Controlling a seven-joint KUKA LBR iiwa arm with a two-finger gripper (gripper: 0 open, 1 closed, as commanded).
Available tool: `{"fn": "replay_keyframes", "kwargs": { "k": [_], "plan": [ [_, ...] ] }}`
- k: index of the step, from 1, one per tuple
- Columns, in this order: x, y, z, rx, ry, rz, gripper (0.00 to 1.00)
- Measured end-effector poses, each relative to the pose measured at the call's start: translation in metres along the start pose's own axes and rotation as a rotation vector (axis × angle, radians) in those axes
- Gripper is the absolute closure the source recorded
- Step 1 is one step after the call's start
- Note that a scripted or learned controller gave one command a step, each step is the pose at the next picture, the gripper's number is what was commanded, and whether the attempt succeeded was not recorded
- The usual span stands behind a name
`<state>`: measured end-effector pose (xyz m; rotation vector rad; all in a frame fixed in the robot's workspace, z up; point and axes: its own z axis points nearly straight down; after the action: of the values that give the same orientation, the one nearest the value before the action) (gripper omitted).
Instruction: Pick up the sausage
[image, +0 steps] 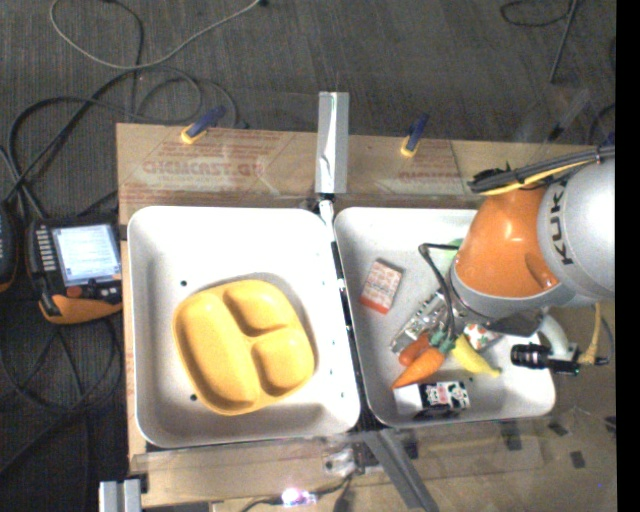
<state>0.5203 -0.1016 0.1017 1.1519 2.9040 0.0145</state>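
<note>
The claw (432, 322) hangs low in the right bin (368, 300) just above the carrot (416, 366), but I cannot tell its grip.

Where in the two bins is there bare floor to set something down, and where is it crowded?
Left bin: bare strips surround the yellow tray, widest along the top. Right bin: free between its upper-left corner and the small carton. Crowded at the carrot, banana and arm.

You had a yellow tray (245, 345) in the left bin (150, 400). In the right bin (380, 235) lay a carrot (416, 366), a banana (476, 360) and a small red card (381, 285).
</note>
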Motion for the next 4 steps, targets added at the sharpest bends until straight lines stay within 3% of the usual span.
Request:
{"fn": "replay_keyframes", "kwargs": {
  "k": [1,2,3,4],
  "plan": [
    [0.073,0.031,-0.082,0.010,0.018,-0.503,1.00],
    [0.042,-0.006,-0.082,0.004,0.020,-1.077,1.00],
    [0.042,-0.006,-0.082,0.002,0.020,-1.078,0.00],
    [-0.031,0.011,-0.018,0.005,0.014,-1.140,0.00]
  ]
}}
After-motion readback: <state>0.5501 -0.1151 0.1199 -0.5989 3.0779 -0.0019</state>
